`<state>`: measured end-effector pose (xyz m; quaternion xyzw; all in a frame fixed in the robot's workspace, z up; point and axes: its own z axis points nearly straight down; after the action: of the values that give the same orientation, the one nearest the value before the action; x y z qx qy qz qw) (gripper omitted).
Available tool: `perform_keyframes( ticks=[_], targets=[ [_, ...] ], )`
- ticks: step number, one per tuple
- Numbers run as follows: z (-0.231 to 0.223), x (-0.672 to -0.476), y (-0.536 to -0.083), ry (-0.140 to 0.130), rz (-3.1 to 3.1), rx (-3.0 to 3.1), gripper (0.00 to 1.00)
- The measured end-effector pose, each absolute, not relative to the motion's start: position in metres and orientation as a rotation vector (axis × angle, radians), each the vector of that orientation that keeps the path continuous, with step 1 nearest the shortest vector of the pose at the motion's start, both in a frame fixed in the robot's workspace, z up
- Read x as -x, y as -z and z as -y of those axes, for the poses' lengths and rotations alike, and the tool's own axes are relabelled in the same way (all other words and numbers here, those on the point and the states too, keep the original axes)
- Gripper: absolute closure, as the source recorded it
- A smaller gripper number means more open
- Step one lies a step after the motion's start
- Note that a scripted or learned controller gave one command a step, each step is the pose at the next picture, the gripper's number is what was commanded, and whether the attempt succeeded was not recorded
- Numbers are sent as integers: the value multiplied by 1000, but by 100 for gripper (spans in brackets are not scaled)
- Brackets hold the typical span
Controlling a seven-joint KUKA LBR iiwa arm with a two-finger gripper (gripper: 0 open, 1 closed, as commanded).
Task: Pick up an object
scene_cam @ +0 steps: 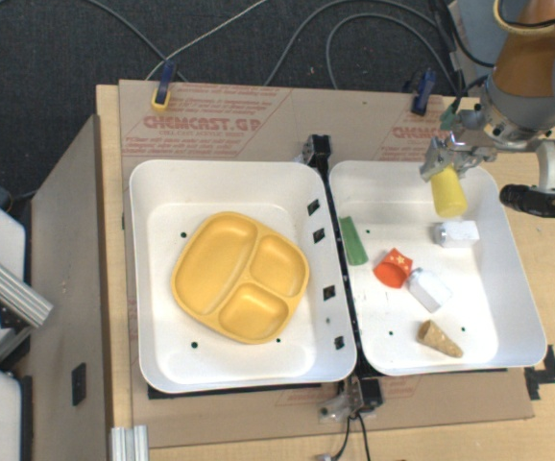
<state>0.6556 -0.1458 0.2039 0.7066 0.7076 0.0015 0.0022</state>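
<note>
My gripper (448,161) hangs over the far part of the right bin (518,339), shut on the top of a yellow cylinder (448,193) that sticks out below its fingers. Other pieces lie on the right bin's floor: a white block (456,232) just in front of the yellow cylinder, a green bar (354,241) by the left wall, a red-orange piece (391,269), a white oblong piece (425,290) beside it, and a tan wedge (440,339) near the front.
The left bin (153,257) holds a yellow divided plate (241,277). A black divider with clips (330,257) runs between the bins. Cables and blue clamps (163,93) lie beyond the cardboard base. The arm's grey and orange wrist (532,36) stands at the top right.
</note>
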Motion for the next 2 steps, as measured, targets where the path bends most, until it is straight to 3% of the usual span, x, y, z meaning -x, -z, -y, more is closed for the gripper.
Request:
perform_keyframes(
  ticks=[2],
  targets=[
    [32,-634,-212,0,-2232,-2217,100]
  ],
)
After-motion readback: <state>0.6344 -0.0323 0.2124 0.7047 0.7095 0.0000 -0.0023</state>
